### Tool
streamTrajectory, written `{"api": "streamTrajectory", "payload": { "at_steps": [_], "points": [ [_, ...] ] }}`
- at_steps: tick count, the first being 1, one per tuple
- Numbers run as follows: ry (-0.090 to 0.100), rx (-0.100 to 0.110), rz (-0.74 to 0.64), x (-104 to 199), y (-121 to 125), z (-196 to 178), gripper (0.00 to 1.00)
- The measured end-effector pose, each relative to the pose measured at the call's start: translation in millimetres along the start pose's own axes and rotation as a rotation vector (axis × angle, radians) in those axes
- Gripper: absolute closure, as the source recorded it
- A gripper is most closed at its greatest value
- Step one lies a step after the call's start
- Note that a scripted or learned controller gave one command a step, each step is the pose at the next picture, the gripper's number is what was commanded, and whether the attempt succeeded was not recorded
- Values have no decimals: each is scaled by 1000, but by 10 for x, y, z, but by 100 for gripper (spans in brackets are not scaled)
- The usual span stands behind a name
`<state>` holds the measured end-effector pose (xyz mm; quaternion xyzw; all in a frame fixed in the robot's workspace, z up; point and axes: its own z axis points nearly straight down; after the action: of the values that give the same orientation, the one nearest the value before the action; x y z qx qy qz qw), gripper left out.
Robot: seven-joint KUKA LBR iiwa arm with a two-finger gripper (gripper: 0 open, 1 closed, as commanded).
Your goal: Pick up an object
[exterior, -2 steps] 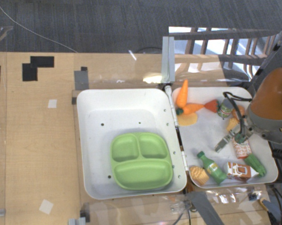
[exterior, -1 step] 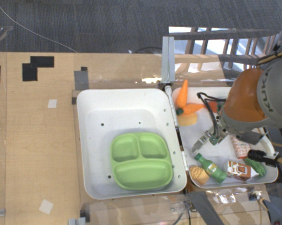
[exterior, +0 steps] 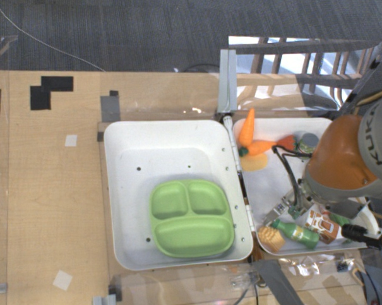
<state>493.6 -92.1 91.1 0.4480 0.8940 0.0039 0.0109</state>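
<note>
Wooden bench (exterior: pixel 48 205); two white bins (exterior: pixel 123 183) apparently touching.

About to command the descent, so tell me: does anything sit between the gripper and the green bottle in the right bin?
Nothing visible does. The gripper sits low in the right bin, just above the green bottle in the picture, with bare bin floor between them. A brown round thing and a carton flank the bottle.

green tray (exterior: pixel 192 219), white bin (exterior: pixel 126 183), orange carrots (exterior: pixel 250 136)
</note>
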Motion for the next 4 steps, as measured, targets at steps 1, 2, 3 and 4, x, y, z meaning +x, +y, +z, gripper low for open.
{"api": "streamTrajectory", "payload": {
  "at_steps": [1,2,3,4],
  "points": [
    [8,7,201,-435,1205,-952,0],
    [11,17,191,-1000,1320,-505,0],
    [4,5,193,-1086,1394,-159,0],
    [8,11,295,-1078,1446,-67,0]
  ]
}}
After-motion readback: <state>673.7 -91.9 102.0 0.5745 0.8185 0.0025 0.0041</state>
